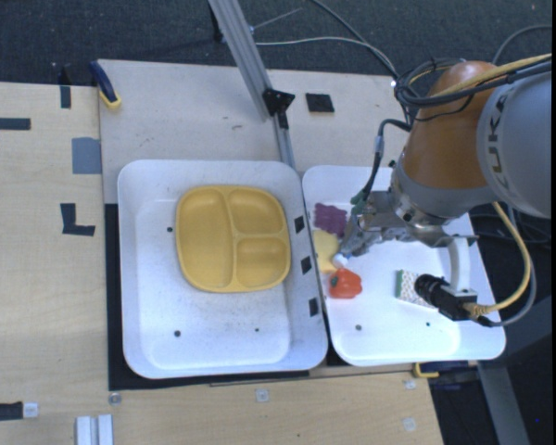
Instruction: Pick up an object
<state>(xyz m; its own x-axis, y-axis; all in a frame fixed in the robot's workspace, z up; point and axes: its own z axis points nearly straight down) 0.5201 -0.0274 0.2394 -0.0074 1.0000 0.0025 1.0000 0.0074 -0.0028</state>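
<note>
The right bin [403, 332] holds a purple object [330, 217], a yellow object [325, 247], a red-orange object [345, 284] and a small green-and-white patterned piece [407, 286]. My gripper [345, 253] hangs over the bin's left part, its tips down between the yellow object and the red-orange one. The arm's grey and orange body covers the bin's back right. I see nothing clearly between the fingers.
The left bin [157, 332] carries a yellow compartment plate [233, 237]. A metal pole [246, 49] slants down to the bins' shared rim. Cables loop around the wrist and along the bin's right edge [500, 295].
</note>
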